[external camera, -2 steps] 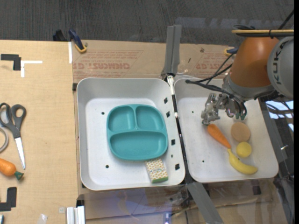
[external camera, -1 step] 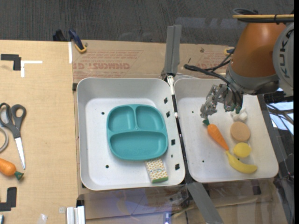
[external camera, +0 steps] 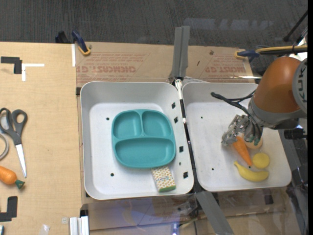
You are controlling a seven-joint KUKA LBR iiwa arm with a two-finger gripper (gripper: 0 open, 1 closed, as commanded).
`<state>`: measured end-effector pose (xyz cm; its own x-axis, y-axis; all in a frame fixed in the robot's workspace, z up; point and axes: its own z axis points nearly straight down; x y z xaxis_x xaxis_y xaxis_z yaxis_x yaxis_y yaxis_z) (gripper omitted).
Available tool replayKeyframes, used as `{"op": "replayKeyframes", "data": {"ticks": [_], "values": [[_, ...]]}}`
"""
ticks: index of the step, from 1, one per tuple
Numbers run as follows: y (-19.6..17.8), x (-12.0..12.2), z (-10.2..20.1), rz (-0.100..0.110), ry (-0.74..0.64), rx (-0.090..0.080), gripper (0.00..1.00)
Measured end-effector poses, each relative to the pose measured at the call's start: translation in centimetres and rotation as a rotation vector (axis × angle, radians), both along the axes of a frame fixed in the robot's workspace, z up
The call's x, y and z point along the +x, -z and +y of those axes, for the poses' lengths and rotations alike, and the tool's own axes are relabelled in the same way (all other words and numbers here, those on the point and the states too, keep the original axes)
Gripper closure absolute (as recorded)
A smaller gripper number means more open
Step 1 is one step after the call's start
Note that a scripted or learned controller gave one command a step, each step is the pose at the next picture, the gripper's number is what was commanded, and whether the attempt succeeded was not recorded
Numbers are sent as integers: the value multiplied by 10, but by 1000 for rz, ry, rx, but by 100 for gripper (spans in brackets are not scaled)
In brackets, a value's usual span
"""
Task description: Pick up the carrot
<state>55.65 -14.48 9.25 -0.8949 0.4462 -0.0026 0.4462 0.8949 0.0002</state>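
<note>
Camera view has the pincer (external camera: 240,131) down in the right bin (external camera: 210,155), right at the carrot (external camera: 243,151), which lies toward three o'clock of that bin, with the banana (external camera: 251,173) just at its five o'clock. Open or closed? I cannot tell from here. By my read the reach is made; a sure grip and the lift are not yet done.

Red print runs across the cardboard sheet (external camera: 146,62) behind the two bins, upside down from this view. The large word looks like "CHEMICAL", repeated at the upper right near (external camera: 227,68); the smaller lines beneath cannot be read.
</note>
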Motion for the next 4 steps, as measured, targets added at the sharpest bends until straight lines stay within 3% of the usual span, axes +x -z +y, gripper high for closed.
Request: {"op": "replayKeyframes", "data": {"ticks": [1,2,3,4], "values": [[-100,0,87,-1,162,1,100],[-21,-30,27,2,41,1,100],[-100,28,112,0,35,1,100],[-199,63,25,-2,136,-1,100]]}}
